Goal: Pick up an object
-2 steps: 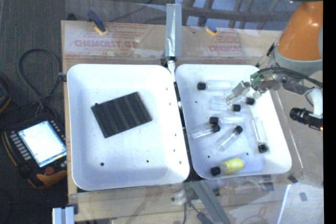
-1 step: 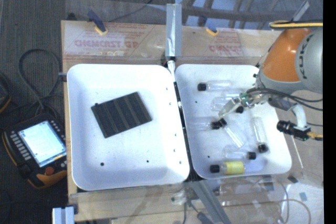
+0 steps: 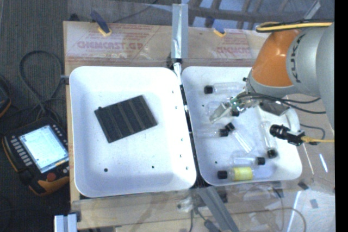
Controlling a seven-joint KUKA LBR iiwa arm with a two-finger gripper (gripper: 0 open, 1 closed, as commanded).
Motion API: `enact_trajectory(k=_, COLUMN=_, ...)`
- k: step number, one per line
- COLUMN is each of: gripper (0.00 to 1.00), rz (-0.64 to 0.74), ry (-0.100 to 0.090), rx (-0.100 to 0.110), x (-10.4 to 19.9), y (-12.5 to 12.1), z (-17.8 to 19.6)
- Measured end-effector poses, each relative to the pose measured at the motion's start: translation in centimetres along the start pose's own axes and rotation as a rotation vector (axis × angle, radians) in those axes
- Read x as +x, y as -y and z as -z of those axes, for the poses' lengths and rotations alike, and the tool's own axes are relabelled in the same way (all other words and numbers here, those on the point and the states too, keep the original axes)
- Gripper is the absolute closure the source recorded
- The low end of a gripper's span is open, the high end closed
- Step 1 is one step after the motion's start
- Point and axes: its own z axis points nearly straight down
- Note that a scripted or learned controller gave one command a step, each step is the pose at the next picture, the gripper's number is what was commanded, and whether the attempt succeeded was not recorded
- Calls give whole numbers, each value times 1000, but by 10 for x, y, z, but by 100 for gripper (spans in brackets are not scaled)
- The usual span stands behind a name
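Observation:
My gripper (image 3: 222,110) hangs low over the middle of the right bin (image 3: 293,168), below the arm's orange band (image 3: 273,64). Several clear vials with black caps lie scattered around it. One vial (image 3: 222,87) lies just behind it, and a small black-capped one (image 3: 227,129) lies just in front. A vial with yellow contents (image 3: 241,173) rests at the bin's front edge. Another clear vial (image 3: 268,141) lies to the right. I see nothing clearly held in the gripper.
The left bin (image 3: 87,171) holds a flat black ridged slab (image 3: 126,118). A metal divider post (image 3: 179,35) stands behind the seam between the bins. A black cable plug (image 3: 286,133) juts over the right bin. A handheld pendant (image 3: 39,152) lies left of the bench.

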Motion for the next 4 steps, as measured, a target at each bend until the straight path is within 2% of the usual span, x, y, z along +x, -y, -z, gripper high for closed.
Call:
enact_trajectory(k=1, gripper=0, rz=-28, ry=-9, rx=13, x=-71, y=-12, z=80)
enact_trajectory(k=2, gripper=0, rz=1, ry=-10, rx=11, x=-34, y=12, z=1)
enact_trajectory(k=3, gripper=0, rz=99, ry=-12, rx=11, x=-105, y=-39, z=28)
enact_trajectory(k=4, gripper=0, rz=103, ry=-5, rx=5, x=-43, y=-12, z=0)
